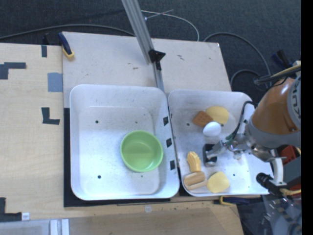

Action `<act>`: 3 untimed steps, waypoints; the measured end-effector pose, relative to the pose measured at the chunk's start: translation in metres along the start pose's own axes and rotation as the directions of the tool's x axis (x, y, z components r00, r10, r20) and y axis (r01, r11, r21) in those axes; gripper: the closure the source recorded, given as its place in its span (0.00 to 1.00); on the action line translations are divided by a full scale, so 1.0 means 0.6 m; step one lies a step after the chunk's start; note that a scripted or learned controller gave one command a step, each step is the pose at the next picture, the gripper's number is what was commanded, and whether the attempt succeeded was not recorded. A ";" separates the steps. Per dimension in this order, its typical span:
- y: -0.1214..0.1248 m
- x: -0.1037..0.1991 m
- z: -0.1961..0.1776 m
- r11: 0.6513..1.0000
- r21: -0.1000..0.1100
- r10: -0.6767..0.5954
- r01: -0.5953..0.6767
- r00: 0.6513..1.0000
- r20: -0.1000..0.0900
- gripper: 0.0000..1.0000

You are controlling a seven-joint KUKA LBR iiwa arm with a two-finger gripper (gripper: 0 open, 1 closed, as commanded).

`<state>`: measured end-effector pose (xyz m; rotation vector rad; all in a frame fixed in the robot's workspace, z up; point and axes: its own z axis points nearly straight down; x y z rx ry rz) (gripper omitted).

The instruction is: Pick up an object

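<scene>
Down in the right bin (pixel 234 99) the tool (pixel 211 155) sat low among the food pieces, just near of the white egg (pixel 212 129); whether it was open or closed, I couldn't tell. Nothing looked lifted, so the pick remained undone. No readable labels anywhere.

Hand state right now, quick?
Hand: low in the right bin, just below the white egg; open or shut cannot be told.

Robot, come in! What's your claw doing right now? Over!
Gripper low in right bin, nothing seen held. White egg just above it. Yellow corn beside it.
</scene>
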<state>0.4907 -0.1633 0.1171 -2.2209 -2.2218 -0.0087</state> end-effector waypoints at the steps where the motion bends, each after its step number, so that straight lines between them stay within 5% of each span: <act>1: 0.000 0.000 0.047 1.000 0.004 -0.001 0.001 1.000 0.005 0.00; 2: 0.000 0.002 0.029 1.000 0.006 -0.001 0.001 1.000 0.003 1.00; 3: -0.003 -0.001 -0.074 1.000 0.000 -0.001 0.001 1.000 0.005 1.00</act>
